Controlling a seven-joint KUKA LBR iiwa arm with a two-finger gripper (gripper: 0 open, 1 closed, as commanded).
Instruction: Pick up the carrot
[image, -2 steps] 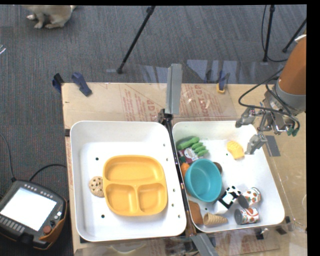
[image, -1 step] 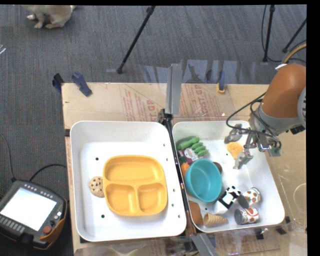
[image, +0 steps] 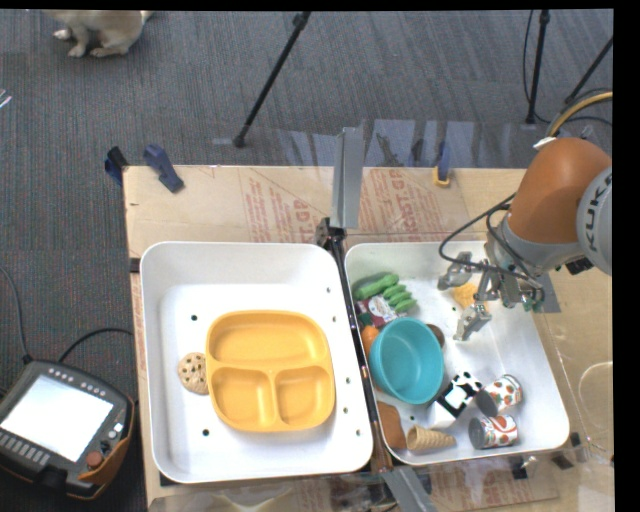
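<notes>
While end effector (image: 478, 300) hovers over right bin (image: 545, 350), finger state unreadable | carrot (image: 369, 338) wedged beside teal bowl (image: 407, 360) | approach steeply, avoid bowl rim

bowl (image: 406, 359): landmark, mid right bin, blocks the middle
left of bowl: carrot (image: 369, 337) wedged against the bin wall, tight gap
above-left of bowl: green veg (image: 385, 291), crowded
below bowl: cone (image: 429, 438), cans (image: 496, 412), cluttered
right of bowl: bare floor, open passage
above-right of bowl: gripper (image: 478, 301) hangs over a yellow piece (image: 464, 294)
far left of bowl: tray (image: 270, 369), cookie (image: 192, 372), bare rim around
</notes>
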